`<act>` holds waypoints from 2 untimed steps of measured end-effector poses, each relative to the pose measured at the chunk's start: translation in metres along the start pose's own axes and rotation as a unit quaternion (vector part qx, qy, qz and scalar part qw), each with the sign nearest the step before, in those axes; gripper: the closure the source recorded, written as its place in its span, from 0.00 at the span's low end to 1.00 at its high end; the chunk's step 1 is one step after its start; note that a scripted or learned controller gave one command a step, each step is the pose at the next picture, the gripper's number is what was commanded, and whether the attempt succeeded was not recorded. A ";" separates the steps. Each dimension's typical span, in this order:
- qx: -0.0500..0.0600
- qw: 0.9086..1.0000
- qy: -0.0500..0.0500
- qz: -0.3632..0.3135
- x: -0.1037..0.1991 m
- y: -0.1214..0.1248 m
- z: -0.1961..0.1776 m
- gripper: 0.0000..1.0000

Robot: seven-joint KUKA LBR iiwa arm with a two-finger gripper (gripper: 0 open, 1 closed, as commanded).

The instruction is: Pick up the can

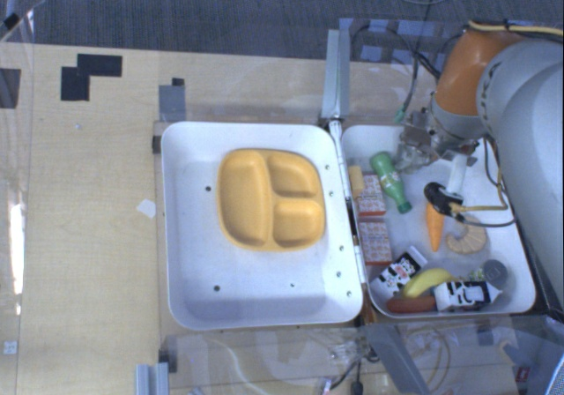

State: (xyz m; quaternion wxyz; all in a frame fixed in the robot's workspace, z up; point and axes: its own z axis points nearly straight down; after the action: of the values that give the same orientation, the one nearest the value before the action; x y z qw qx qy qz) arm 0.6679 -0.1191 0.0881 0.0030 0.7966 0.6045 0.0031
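Seeing the end effector (416, 148) hanging over the far end of the right bin (412, 230), just above the top of a green bottle (390, 180). Honestly can't tell apart-or-together from this angle, so not calling it.

Working outward from there:
- Green bottle lying tilted, cap end toward the end effector.
- Orange carrot (435, 224) a bit nearer the camera, with a round tan cracker (465, 240) just beside.
- Along the bin's left wall, a pale yellow block (355, 179), then two red-and-white boxes (371, 197) (376, 242) in a row. Some print on them, but way too small to read.
- Down at the near edge: a black-and-white carton (398, 272), a banana (426, 281) touching that, a reddish sausage (411, 304) under the banana, and a second black-and-white carton (465, 294). Cow-spot look, no legible brand.
- The can (493, 272): grey, top facing up, in the near right corner of the right bin, just beside that second carton. Well apart from the end effector, at the opposite end of the bin. No readable label.

Next door, the left bin (194, 279) holding a yellow divided plate (269, 199). Beyond that, pale wooden bench (88, 208) with black tape patches (88, 71).
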 end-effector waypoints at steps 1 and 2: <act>0.001 0.999 0.000 0.035 0.035 -0.007 -0.039 1.00; 0.000 0.998 0.000 0.060 -0.008 0.000 -0.151 1.00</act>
State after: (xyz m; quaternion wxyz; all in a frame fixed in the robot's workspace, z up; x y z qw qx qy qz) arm 0.6648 -0.1272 0.2392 0.0029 0.8315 0.5556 0.0030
